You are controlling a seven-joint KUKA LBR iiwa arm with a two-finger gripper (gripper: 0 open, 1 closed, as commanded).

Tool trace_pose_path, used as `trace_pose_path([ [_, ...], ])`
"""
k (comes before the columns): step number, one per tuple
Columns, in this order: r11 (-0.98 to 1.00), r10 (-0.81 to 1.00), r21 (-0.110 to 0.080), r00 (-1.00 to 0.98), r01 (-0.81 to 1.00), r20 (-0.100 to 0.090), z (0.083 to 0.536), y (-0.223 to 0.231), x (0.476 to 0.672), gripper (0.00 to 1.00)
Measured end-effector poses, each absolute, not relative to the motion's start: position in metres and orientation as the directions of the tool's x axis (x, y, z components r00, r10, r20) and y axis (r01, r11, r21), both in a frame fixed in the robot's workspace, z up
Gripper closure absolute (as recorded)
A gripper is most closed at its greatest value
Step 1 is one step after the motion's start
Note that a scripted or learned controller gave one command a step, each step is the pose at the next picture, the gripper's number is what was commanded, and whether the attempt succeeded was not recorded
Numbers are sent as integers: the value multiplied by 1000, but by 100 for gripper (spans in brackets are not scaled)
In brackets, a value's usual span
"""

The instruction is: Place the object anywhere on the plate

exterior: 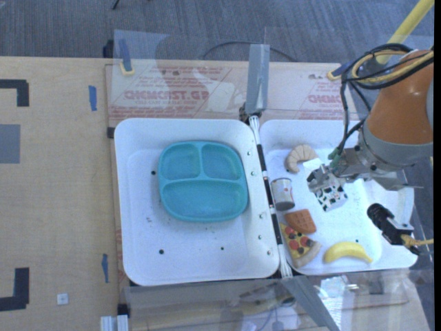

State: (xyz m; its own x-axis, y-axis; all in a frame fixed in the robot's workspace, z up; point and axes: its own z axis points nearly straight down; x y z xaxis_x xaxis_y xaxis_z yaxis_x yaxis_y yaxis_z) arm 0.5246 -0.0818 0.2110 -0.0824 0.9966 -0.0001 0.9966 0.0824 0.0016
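Gripper over right bin, nothing placed yet, plate bare.

Gripper (326,187) hangs low in the middle of the right bin (358,133), arm coming in from the bin's right edge; whether it is spread or pressed together I cannot tell, and nothing is visibly pinched in it. Around it in that bin: croissant (300,156) just toward the far-left corner, small metal can (282,193) against the left edge, cracker-like orange piece (300,221) and pizza slice (302,245) toward the near-left corner, banana (347,253) along the near edge. Which one is the target object is unclear; all lie in the right bin. Teal divided plate (203,181) sits mid left bin (131,205), well apart from the gripper, no item on it. Judged progress: early, the grasp is unconfirmed; lift, carry across the divider and release all remain.
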Motion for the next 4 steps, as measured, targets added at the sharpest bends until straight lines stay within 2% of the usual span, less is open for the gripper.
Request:
trace_pose_path([
  [1, -14, 1000, 0, 14, 1000, 0, 210, -29, 535, 100],
  [2, 48, 999, -1, -48, 999, 0, 184, 47, 622, 100],
  [3, 47, 999, 0, -47, 999, -1, 185, 46, 622, 0],
  [4, -100, 995, 14, 100, 995, -20, 166, 76, 673, 0],
])
